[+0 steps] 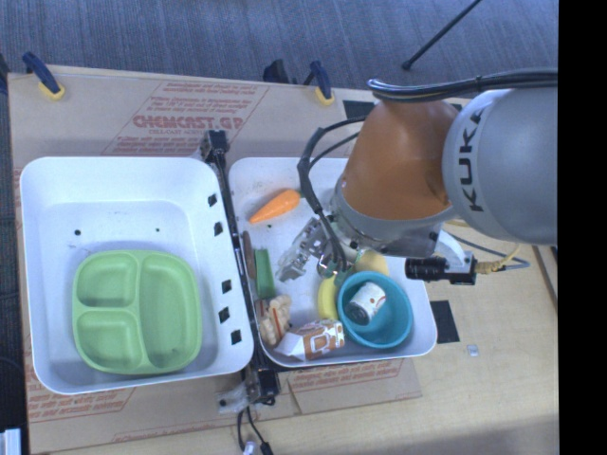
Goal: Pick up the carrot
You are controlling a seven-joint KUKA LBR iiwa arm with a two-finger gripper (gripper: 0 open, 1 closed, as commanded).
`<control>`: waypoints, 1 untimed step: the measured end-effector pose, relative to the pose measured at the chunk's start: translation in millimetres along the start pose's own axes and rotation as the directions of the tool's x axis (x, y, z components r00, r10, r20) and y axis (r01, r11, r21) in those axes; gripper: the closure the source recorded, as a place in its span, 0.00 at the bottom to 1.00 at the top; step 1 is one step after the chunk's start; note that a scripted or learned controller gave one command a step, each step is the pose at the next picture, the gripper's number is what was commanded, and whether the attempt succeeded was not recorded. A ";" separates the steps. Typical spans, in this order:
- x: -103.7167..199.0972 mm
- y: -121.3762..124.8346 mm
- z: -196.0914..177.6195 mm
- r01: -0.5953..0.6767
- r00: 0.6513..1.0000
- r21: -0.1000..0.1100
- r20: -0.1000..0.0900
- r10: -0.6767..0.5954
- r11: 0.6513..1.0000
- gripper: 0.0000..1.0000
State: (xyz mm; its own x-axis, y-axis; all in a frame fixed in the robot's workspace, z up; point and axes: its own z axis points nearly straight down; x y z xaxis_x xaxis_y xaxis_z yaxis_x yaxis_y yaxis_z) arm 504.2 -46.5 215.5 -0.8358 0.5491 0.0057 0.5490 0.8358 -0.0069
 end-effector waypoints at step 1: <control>-64.3 74.6 -47.7 0.471 0.882 0.000 0.014 -0.471 0.882 1.00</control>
State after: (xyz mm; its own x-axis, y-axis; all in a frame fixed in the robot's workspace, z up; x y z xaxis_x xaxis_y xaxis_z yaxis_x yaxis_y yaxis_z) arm 599.3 -19.3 262.4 -0.9959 0.0901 -0.0053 0.0901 0.9959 -0.0036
